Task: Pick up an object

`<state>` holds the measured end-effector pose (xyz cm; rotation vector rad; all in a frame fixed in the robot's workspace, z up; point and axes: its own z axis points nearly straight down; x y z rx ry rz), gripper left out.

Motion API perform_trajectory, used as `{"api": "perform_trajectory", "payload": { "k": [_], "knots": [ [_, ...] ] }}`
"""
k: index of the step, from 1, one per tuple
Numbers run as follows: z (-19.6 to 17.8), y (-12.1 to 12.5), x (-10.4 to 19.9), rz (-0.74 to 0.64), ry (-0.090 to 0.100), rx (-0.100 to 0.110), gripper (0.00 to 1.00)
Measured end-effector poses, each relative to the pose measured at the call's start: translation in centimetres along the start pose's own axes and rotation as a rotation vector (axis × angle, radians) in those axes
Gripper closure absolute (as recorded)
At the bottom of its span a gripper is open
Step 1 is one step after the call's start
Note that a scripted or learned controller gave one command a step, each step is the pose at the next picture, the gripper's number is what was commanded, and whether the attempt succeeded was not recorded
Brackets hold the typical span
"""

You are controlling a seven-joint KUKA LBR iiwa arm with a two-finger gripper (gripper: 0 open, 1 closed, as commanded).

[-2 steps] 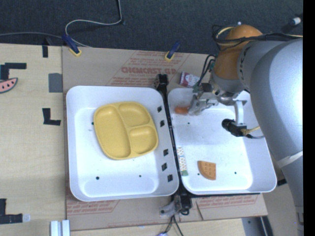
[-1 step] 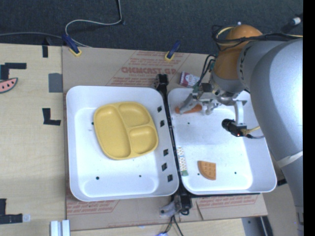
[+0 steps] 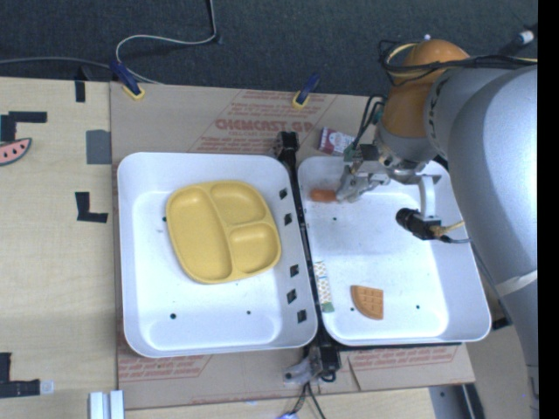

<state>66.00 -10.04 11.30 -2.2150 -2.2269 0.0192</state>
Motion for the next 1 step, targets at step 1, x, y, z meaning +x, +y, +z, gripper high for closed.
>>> {"api": "perform_trajectory", "payload": {
  "k": [1],
  "knots": [
    [0.01, -0.01, -0.03, 0.0, -0.001, 0.0, 0.0]
  ]
}}
